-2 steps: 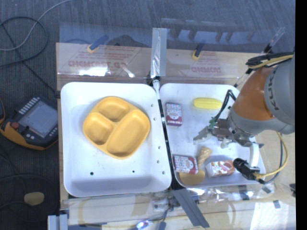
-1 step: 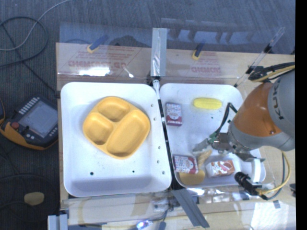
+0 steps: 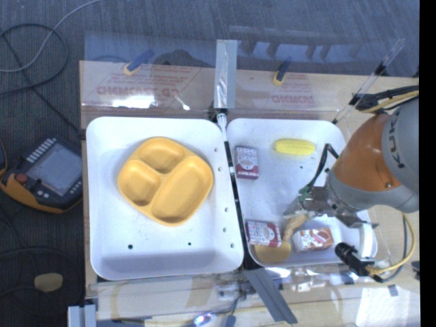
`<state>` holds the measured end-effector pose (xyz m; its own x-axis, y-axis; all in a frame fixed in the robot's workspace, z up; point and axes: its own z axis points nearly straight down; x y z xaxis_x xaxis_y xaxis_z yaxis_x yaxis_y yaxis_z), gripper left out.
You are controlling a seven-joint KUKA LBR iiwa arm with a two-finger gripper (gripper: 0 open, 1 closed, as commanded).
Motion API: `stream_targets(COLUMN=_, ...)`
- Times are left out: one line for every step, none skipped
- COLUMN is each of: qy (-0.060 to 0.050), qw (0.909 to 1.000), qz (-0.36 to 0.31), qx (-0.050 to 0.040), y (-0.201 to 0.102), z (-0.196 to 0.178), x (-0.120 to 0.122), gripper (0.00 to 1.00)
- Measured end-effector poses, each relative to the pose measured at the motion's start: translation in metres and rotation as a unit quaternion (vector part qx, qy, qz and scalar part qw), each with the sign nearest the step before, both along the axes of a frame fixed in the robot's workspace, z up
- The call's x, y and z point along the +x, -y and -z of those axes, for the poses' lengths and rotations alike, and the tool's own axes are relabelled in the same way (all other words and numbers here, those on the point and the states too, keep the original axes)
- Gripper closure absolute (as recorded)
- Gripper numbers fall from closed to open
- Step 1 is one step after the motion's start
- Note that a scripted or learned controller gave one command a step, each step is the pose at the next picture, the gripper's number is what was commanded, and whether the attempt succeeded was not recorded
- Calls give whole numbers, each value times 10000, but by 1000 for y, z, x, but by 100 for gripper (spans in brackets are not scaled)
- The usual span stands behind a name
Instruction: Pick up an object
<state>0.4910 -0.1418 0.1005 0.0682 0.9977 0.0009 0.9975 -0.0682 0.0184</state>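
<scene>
**Arm low over the right bin's near corner**

The gripper hangs just above a cluster in the right bin: a red-and-white carton, a second carton and a tan piece. Whether it grasps anything cannot be told. The yellow corn lies near the far edge, apart, and the yellow divided plate sits in the left bin; the cluster is probably the target.

floor: dark carpet | cables | teach pendant left
</scene>
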Motion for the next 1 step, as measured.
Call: stream_targets(qy=-101, qw=9994, qz=324, qx=-5, y=-65, z=-129, x=37, gripper=100)
